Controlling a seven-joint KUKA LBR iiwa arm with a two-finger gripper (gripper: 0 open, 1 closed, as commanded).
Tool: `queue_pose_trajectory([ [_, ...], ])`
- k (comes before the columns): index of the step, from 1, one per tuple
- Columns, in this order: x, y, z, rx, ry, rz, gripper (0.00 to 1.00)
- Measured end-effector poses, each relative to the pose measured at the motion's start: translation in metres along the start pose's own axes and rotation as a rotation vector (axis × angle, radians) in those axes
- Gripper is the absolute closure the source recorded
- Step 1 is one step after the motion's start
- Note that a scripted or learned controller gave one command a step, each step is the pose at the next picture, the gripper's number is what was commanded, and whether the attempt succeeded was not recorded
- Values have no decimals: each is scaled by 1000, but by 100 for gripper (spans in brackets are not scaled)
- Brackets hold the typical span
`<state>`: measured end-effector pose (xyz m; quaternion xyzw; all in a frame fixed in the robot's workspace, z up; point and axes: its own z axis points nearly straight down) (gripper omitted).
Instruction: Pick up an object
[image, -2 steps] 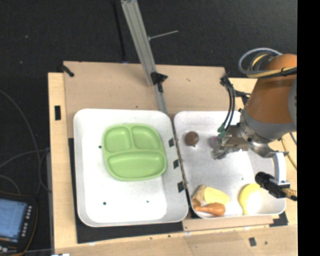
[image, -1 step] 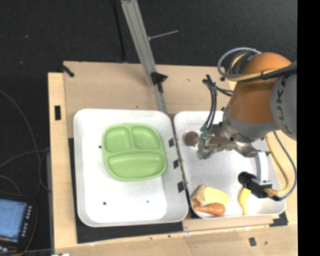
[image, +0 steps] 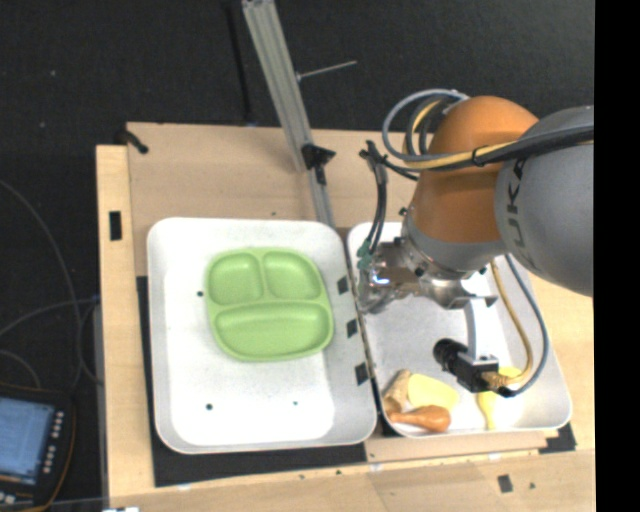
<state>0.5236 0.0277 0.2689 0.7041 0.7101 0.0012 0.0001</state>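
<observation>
Several toy food pieces lie in the front corner of the right bin (image: 530, 420): an orange piece (image: 422, 417), a pale yellow piece (image: 435, 390), a tan piece (image: 399, 384) and a small yellow piece (image: 487, 408). My gripper (image: 373, 275) hangs over the bin's left side, near the wall between the two bins, behind the food pieces and apart from them. The grey and orange arm hides much of the right bin's back half.
A green divided plate (image: 268, 305) lies in the middle of the left bin (image: 180, 400). A slanted metal pole (image: 290, 110) rises behind the bins. The wooden bench edge runs around both bins.
</observation>
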Motion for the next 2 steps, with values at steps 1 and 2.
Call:
queue_pose_trajectory([
  [1,54,2,-1,1,0,0,100],
  [2,51,2,-1,1,-2,5,0],
])
